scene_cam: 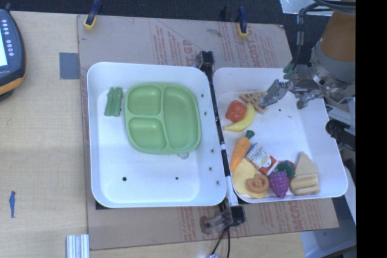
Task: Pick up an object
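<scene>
Gripper (289,93) open, holding nothing, above right bin (320,130); waffle (253,99) just left, banana (240,122) lower left.

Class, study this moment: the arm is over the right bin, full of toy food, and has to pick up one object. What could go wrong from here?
1. The toys are crowded: the banana touches the tomato, and the carrot lies just below, so the gripper could nudge a neighbour or grab two.
2. The grapes and bread lie by the right bin's rim, where the fingers may strike the wall.
</scene>
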{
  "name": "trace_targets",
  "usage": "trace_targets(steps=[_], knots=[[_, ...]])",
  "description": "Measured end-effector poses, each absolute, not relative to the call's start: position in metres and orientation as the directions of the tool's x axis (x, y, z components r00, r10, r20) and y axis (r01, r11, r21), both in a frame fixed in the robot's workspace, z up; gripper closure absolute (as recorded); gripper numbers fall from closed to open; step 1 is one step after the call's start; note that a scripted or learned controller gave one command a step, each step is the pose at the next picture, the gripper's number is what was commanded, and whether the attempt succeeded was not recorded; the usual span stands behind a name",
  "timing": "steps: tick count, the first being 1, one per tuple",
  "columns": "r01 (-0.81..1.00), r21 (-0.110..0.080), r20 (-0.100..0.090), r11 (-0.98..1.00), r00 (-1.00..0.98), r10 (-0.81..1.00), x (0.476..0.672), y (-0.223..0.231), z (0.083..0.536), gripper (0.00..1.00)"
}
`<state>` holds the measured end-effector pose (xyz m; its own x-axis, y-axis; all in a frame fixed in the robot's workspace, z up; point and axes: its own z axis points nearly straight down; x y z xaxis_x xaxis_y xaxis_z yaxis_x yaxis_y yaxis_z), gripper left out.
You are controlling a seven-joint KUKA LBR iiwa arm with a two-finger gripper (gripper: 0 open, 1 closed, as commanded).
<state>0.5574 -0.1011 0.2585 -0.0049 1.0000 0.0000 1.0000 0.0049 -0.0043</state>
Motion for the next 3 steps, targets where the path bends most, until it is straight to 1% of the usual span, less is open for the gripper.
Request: trace_targets(steps=[1, 2, 3], knots=[[1.000, -0.002, -0.002, 0.009, -0.009, 1.000, 0.623, -0.072, 0.188, 0.00], [1.000, -0.009, -0.002, 0.003, -0.003, 1.000, 0.629, -0.106, 0.096, 0.00], [1.000, 0.009, -0.006, 0.003, -0.003, 1.000, 0.600, -0.094, 0.096, 0.00]])
